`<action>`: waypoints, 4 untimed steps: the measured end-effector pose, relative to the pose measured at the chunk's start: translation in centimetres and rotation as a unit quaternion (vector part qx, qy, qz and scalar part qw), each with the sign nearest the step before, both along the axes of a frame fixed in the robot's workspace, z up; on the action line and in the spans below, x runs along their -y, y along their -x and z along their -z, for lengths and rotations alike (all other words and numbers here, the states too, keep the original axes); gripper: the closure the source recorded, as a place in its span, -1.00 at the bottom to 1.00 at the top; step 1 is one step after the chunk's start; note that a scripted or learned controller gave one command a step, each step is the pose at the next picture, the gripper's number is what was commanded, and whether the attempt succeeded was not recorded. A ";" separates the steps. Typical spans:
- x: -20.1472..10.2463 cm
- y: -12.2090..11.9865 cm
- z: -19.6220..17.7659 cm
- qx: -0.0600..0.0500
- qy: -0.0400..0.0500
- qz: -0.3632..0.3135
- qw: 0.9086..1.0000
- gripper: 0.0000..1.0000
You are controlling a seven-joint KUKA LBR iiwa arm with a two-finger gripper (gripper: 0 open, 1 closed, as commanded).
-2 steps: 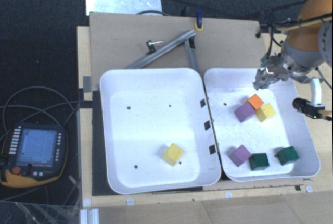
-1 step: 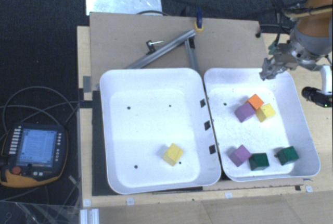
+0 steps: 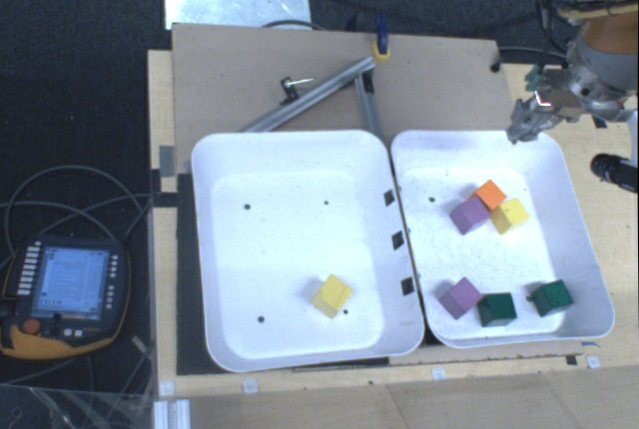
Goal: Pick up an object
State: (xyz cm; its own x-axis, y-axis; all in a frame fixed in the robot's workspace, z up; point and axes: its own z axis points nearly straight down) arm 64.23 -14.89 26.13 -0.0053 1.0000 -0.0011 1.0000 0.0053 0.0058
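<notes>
The counter [image 3: 439,68] is a tan board on dark carpet, and it carries two shallow white bins side by side. The left bin [image 3: 230,178] is the wider of the two. The right bin [image 3: 579,247] touches it along a seam with small black clips.

My arm [image 3: 609,38] reaches in from the right, grey with an orange band above the wrist. My gripper [image 3: 522,126] hangs over the far right corner of the right bin, just above its rim and well apart from every block. I cannot tell how it is set from here, and nothing shows in it.

A grey metal bar [image 3: 310,96] lies at a slant on the counter behind the left bin. A pendant [image 3: 65,285] with a lit screen sits on the floor to the left.

In the left bin, one yellow block [image 3: 331,295] lies near the front, right of centre.

In the right bin, an orange block [image 3: 490,195], a yellow cube [image 3: 510,214] and a purple block [image 3: 468,214] cluster together, touching or nearly so. Near the front lie a purple cube [image 3: 461,296], a green block [image 3: 496,308] just beside it, and a green cube [image 3: 551,296] a little further right.
</notes>
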 end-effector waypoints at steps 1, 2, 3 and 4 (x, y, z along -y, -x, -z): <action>-5.1 1.7 1.5 -0.003 -0.001 -0.002 1.000 1.00; -10.9 2.3 1.3 -0.003 -0.002 -0.003 1.000 1.00; -15.8 4.4 2.8 -0.004 -0.002 -0.002 1.000 1.00; -21.1 6.0 1.9 -0.003 -0.002 -0.003 1.000 1.00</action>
